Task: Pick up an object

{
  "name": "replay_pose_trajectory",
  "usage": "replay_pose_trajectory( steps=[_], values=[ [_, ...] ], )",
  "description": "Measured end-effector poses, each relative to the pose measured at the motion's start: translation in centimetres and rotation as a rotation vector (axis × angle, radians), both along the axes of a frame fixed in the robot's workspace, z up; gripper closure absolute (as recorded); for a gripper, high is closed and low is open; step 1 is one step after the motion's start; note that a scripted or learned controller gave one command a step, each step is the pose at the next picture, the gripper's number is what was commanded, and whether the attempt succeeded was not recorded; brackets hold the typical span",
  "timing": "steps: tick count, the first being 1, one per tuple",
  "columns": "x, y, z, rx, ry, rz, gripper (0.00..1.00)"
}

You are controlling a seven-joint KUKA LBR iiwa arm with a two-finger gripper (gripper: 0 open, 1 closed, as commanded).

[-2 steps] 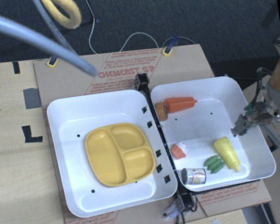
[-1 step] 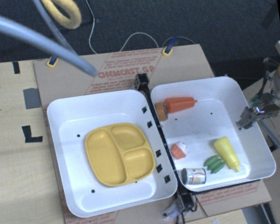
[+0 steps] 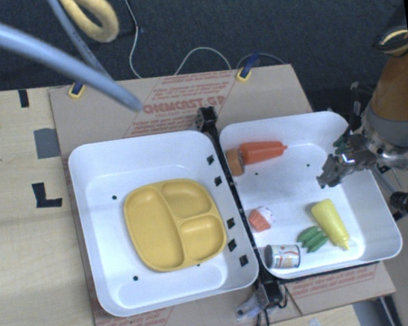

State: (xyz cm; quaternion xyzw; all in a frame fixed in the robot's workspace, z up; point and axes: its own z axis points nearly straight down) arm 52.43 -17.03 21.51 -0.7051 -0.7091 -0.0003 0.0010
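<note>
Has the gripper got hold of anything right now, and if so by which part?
Nothing is held. The gripper hovers at the right bin's right edge with nothing between its fingers; the yellow bottle lies in the bin just below it, untouched.

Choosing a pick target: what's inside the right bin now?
The right bin holds an orange carrot-like toy, a small pink-and-white piece, a yellow bottle-shaped toy, a green toy and a metallic can. The hand hangs over its right side, covering some floor.

Grey arm, orange band, dark fingers
</note>
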Motion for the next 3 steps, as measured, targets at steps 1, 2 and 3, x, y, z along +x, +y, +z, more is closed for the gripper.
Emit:
replay_pose_trajectory(
  steps=[1, 2, 3],
  values=[
    [1.0, 4.4, 0.6, 0.000, -0.001, 0.000, 1.00],
    [3.1, 10.3, 1.0, 0.000, 0.000, 0.002, 1.00],
    [5.0, 15.4, 0.2, 0.000, 0.001, 0.001, 1.00]
  ],
)
